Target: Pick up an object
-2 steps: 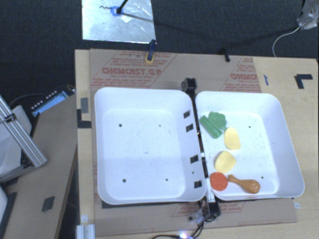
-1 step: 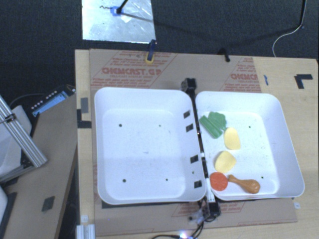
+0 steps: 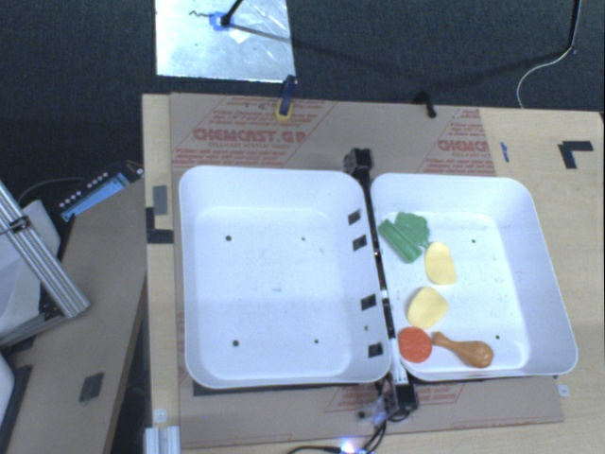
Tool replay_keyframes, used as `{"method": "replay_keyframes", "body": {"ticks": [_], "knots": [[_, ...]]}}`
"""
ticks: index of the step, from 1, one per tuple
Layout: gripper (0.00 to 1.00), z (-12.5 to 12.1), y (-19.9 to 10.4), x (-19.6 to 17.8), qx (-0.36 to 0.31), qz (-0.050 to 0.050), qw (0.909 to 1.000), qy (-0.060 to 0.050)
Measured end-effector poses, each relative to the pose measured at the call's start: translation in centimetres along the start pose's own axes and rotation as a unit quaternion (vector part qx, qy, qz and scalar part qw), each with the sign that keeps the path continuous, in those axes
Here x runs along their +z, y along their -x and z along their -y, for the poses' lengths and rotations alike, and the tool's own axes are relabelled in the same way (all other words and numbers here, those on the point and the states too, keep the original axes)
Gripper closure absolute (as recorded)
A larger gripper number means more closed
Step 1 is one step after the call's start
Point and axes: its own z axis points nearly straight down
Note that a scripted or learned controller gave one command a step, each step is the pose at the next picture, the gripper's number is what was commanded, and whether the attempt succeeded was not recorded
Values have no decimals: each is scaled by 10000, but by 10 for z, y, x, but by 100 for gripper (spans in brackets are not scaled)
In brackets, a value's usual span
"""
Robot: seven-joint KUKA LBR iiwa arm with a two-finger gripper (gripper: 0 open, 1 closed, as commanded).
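The right bin (image 3: 529,253) holds several small items along its left side. A green ridged piece (image 3: 406,235) lies near the divider. Below it rests a pale yellow oval (image 3: 440,263), then a second yellow piece (image 3: 426,306). At the bin's front sit a red round item (image 3: 415,345) and a brown drumstick-shaped item (image 3: 464,349), touching each other.
The left bin (image 3: 274,272) is joined to the right one by black clips along the shared divider (image 3: 376,272). Both stand on a cardboard sheet (image 3: 255,130). A metal plate (image 3: 224,25) lies behind the bench, and an aluminium frame (image 3: 38,263) stands at left.
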Motion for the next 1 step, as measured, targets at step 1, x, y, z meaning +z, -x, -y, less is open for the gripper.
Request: {"method": "replay_keyframes", "body": {"ticks": [1], "knots": [[100,52,-33,2,-41,-10,10000,-8]]}}
